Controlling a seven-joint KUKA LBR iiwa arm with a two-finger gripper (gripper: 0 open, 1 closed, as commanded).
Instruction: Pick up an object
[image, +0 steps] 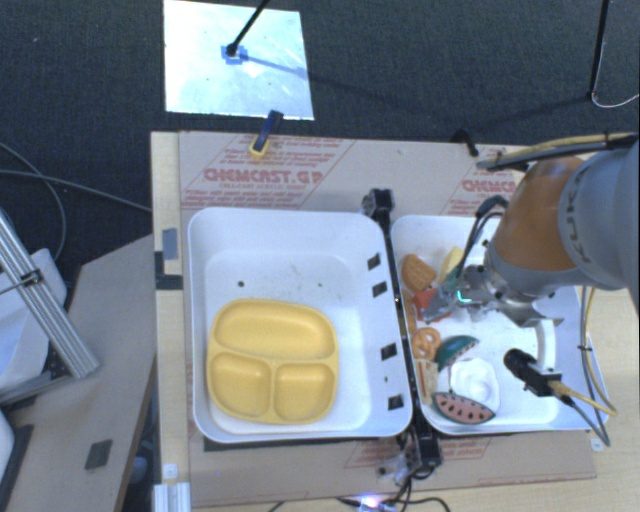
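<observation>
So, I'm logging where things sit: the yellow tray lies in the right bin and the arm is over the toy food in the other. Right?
Not quite. The camera view shows the yellow tray in the left bin; the arm is over the toy food in the right bin.

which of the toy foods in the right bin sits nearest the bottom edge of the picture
The watermelon slice, red with dark seeds and a green rind; the white piece and the pretzel lie above it.
</observation>
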